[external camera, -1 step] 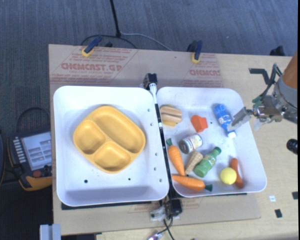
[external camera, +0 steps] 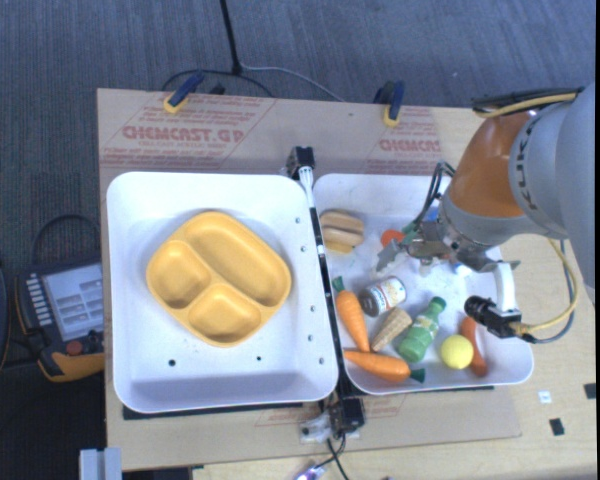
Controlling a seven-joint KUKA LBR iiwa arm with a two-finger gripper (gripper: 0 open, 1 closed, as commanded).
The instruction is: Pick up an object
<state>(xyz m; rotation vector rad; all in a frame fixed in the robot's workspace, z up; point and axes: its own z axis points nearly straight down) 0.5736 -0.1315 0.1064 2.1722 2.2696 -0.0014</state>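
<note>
Gripper: your grey two-finger gripper (external camera: 412, 251) hangs low over the upper middle of the right-hand shallow white bin (external camera: 520, 368); you cannot tell from this angle whether it is parted or closed, and nothing shows held in it.
Nearest object: the small tin can with a pale label (external camera: 384, 295) lies on its side just below the gripper, its long axis running left-low to right-high.
Other candidates: the tan bread roll (external camera: 342, 230) sits in the upper left corner of that bin; a small red-orange piece (external camera: 391, 237) lies beside the gripper.
Clutter below: one orange carrot (external camera: 351, 316) points down and right, a second carrot (external camera: 379, 365) lies near-flat along the bottom wall, with a beige wedge (external camera: 391, 328), a green bottle (external camera: 421, 332), a yellow lemon (external camera: 456, 351) and a red-orange stick (external camera: 473, 345) crowded together.
Left side: the left white bin (external camera: 130, 368) holds a yellow three-compartment tray (external camera: 218, 276).
</note>
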